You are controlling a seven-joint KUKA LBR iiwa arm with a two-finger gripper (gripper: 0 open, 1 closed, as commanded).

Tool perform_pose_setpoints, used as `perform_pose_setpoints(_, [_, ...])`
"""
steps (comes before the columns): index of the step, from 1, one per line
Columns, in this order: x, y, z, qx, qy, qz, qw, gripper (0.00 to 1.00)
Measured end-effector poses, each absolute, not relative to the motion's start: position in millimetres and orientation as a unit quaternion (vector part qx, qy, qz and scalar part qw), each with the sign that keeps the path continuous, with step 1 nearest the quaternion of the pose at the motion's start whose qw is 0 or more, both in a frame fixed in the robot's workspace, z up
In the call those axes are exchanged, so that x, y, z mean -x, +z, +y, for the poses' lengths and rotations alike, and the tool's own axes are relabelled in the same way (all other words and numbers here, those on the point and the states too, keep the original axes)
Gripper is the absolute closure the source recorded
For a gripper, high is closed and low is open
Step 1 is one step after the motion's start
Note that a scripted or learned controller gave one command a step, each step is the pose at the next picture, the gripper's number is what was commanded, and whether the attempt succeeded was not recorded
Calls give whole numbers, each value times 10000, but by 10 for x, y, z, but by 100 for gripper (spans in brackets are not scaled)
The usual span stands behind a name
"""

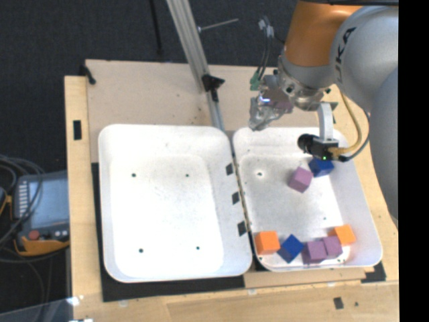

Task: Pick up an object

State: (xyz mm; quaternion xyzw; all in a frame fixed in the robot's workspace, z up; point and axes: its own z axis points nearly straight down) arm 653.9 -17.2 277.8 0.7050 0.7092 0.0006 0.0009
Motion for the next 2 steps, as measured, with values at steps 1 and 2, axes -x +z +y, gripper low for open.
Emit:
perform_pose_setpoints(1, [-6593,2672,219,-7054,-4,7088,2,100])
perform_pose_setpoints(2, [-6650,2455,789,-7048,-8,7094,-7,100])
